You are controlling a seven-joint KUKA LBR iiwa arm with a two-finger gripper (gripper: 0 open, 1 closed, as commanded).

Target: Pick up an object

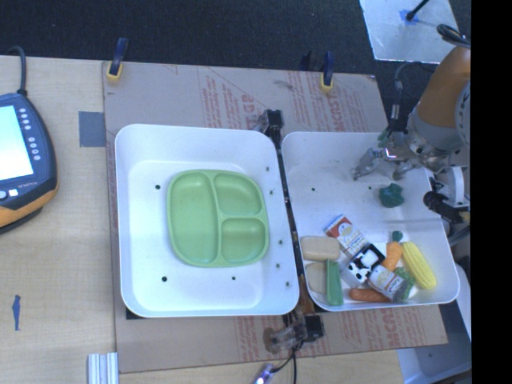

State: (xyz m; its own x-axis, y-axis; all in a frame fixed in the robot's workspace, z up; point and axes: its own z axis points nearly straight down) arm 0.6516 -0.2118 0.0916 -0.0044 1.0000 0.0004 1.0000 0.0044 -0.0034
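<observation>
Spread open with nothing between them, the jaws of the gripper (382, 163) are seen over the bare far part of the right bin (320, 154). A small dark green object (391, 195) lies just beside them. A green divided plate (217, 217) sits in the left bin (140, 214).

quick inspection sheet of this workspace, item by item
surface: wooden bench with a cardboard sheet clamped under two white bins, left bin and right bin
job's things: toy corn, carrot, green block, cow-print item and small carton piled at the right bin's near end; dark green piece lies apart
clutter: green divided plate in the left bin
grippers: gripper low over the right bin's far end, holding nothing
cables: black cable by the pendant
surroundings: teach pendant at left
</observation>
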